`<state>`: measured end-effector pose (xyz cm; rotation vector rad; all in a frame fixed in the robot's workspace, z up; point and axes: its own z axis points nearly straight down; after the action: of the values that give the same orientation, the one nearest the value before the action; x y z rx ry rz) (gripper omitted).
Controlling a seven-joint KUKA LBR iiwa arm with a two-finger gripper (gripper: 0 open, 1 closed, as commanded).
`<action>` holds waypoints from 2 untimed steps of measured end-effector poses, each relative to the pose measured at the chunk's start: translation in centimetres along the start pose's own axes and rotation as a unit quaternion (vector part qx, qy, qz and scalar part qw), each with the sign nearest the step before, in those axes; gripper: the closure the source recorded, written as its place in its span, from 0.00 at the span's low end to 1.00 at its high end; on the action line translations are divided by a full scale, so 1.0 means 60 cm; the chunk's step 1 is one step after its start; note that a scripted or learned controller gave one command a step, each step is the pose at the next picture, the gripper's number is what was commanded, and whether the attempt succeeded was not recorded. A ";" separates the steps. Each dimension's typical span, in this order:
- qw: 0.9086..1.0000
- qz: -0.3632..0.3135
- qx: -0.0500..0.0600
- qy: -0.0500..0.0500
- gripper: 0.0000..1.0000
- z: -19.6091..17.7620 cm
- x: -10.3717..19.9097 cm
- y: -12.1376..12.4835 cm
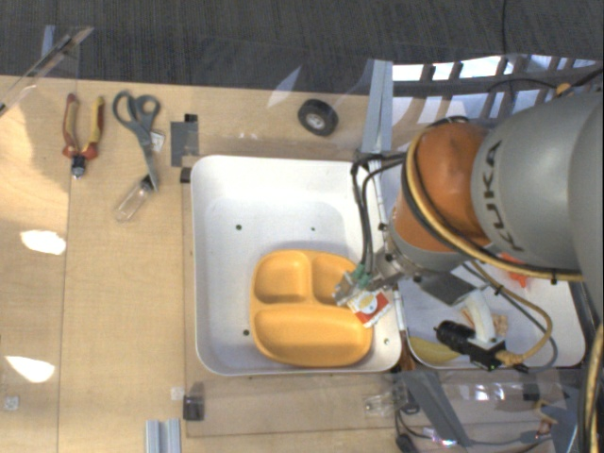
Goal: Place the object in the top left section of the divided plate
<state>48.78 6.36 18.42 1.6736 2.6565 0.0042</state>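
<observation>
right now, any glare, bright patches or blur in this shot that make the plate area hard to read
Camera view: bright sun patches on the bench at left, glare on the clear panel behind the left bin. The yellow divided plate is evenly lit and sharp. The arm looms large, hiding the gripper and shading the small object at the plate's right edge.

A pair of pliers with red handles (77, 137) lies at the upper left of the frame on the wooden bench (104, 300); just right of it lie grey scissors (142, 130); a roll of black tape (318, 116) sits at the upper middle; the left white bin (236, 206) takes the centre; a black bracket (186, 138) stands at its upper left corner.
</observation>
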 end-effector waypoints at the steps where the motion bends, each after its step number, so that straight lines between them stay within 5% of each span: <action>1: 1.000 0.000 0.000 0.000 0.00 0.000 0.000 0.000; 2: 0.972 -0.236 -0.003 -0.002 0.00 -0.092 -0.040 0.060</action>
<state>53.07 5.75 23.98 0.9981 2.9699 0.0068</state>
